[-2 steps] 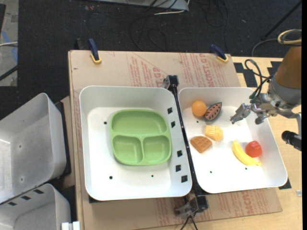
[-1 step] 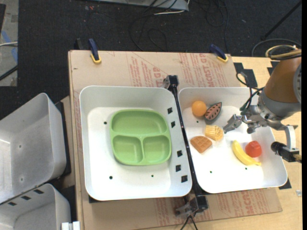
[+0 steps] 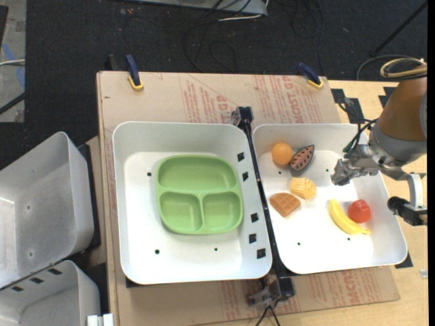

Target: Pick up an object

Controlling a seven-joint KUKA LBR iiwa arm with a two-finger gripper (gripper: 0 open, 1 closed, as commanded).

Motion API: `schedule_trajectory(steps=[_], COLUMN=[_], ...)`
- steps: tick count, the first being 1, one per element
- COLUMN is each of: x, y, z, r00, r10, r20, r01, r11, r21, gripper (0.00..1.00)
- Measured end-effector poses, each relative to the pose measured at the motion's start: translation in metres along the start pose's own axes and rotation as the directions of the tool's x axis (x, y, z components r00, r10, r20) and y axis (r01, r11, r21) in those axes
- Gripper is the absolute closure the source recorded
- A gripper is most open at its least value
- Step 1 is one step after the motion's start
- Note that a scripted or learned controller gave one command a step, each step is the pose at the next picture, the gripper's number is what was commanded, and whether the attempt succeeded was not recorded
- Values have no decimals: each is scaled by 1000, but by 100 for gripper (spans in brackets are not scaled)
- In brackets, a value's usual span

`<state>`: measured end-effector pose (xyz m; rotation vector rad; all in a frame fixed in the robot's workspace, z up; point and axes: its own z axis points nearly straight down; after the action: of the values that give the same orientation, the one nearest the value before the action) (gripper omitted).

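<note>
The toys lie in the right bin (image 3: 380, 253): an orange (image 3: 282, 154), a dark piece (image 3: 302, 157), a corn (image 3: 303, 187), a waffle (image 3: 285, 204), a banana (image 3: 345, 219) and a tomato (image 3: 359, 210). The gripper (image 3: 342, 173) hangs over that bin, right of the corn, likely to reach a toy. I cannot tell how it is set or if it has hold of anything.

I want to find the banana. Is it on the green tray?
No, the banana lies in the right bin beside a tomato, while the green tray sits in the left bin.
</note>
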<state>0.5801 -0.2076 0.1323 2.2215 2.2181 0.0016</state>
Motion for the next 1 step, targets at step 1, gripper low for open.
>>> schedule_trajectory(steps=[1], x=[6], y=[10], z=[-56], r00=[1000], r10=[-6], r20=[1], r01=[6], r11=[1000], r21=[-3], gripper=[100])
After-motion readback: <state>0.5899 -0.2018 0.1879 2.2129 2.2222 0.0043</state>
